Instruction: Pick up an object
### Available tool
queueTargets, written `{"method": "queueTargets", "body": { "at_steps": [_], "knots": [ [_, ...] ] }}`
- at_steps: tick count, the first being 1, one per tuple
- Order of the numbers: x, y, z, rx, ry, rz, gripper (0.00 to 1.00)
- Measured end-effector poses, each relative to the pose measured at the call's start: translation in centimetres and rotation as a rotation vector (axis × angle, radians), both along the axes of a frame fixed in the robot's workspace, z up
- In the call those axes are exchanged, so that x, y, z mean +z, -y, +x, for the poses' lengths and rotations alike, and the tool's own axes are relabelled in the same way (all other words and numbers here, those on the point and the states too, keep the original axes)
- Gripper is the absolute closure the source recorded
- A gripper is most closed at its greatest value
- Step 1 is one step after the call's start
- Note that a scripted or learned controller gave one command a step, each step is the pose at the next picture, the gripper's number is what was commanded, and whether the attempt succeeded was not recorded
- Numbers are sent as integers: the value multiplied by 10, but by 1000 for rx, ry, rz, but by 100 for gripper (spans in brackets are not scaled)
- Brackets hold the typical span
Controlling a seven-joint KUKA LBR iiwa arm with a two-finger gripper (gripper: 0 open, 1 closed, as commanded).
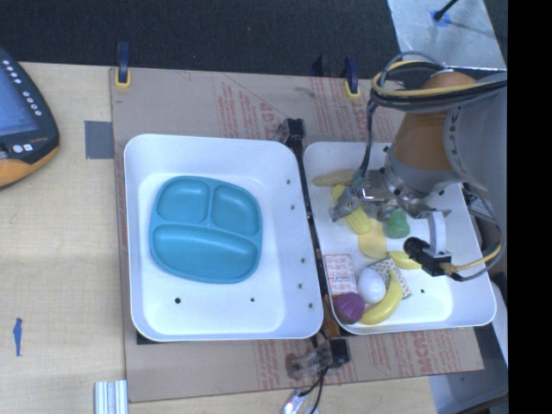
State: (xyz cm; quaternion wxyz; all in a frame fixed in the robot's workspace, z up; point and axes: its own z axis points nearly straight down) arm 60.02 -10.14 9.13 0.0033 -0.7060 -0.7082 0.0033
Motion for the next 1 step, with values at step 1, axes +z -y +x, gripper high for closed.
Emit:
{"method": "queueTargets", "body": {
  "at_steps": [1],
  "knots": [
    [11,1,2,2,3,-1,100]
  ]
}}
